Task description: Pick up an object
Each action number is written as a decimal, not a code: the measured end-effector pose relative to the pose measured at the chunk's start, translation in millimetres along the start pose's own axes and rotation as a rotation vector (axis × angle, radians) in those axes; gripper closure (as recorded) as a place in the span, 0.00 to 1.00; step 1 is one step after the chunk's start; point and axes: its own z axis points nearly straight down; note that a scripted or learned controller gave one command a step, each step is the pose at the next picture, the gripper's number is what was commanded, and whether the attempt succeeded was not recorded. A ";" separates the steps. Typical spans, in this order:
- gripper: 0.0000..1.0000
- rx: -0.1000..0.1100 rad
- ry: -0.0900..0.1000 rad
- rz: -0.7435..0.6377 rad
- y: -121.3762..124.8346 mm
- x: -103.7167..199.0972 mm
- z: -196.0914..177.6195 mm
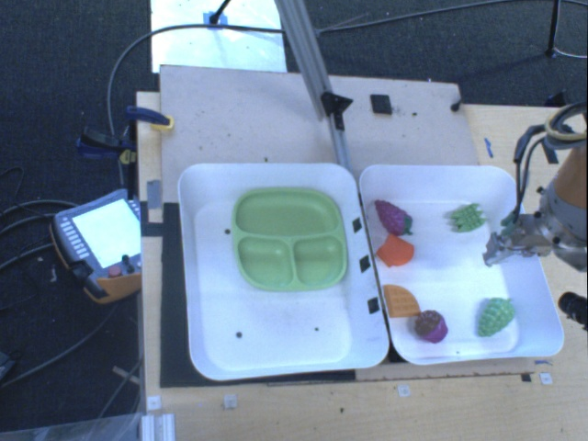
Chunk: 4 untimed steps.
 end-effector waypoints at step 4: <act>1.00 0.005 0.004 -0.006 47.7 146.8 -35.3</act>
